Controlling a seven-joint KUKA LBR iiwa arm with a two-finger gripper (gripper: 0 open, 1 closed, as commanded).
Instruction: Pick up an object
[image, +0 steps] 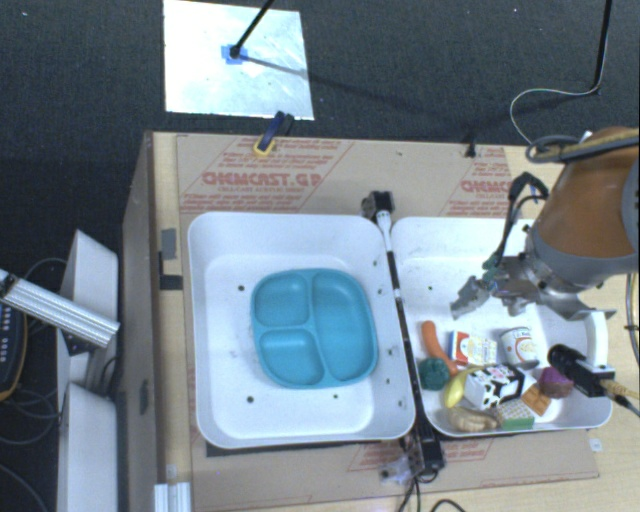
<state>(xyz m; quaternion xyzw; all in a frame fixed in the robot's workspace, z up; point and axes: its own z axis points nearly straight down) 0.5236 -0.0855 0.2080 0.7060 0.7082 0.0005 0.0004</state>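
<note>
The camera view showed two shallow white bins side by side on the bench, the left bin (225, 300) holding a blue divided plate (313, 327) near its middle. The arm (592, 215), grey with an orange band, reached in from the right and hung over the right bin (440, 245). Its gripper (478, 292) pointed toward the left and down over the bare upper part of that bin; from this angle it could not be told whether it was spread or closed, and nothing was seen between its tips. The objects lay clustered in the lower part of the right bin, below the gripper and apart from it: an orange carrot (432, 340), a dark green lump (435, 373), a yellow banana-like piece (456, 389), a black-and-white cow-patterned toy (497, 384), a small red-and-white carton (470, 348), a round white can (518, 346) and a purple piece (553, 379).
</note>
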